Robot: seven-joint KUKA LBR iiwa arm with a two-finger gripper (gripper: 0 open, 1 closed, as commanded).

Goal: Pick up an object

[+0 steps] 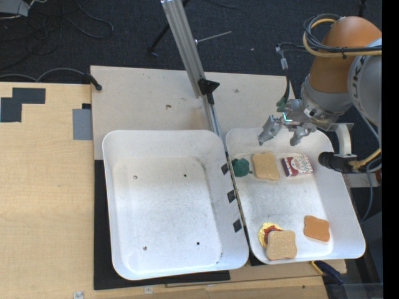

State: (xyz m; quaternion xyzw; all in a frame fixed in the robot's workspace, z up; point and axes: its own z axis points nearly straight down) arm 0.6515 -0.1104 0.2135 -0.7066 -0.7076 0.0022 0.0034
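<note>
1. The pincer (284, 131) is seen poised above the far rim of the right bin (346, 220), its two fingers spread apart with nothing between them; no object has been gripped.

2. Every candidate object is seen lying in the right bin. A tan bread-like slice (265, 166) is placed near the far end, with a small dark green piece (240, 166) just beside it against the bin's left wall and a red-and-white packet (297, 166) just beside it on the other side.

3. At the near end of the same bin, a second bread-like slice (281, 245) is seen resting partly over a yellow-and-red item (268, 230), and an orange slab (317, 228) is set apart from them towards the right wall.

4. The left bin (163, 198) is shown with only dark specks on its floor.

5. The task is judged to be at its opening stage: the approach has been made, but the descent, the closing of the fingers and the lift are all left to be done.

6. The far-end trio is judged the likeliest target, being nearest below the spread fingers; which of the three is meant cannot be told from this angle
</note>
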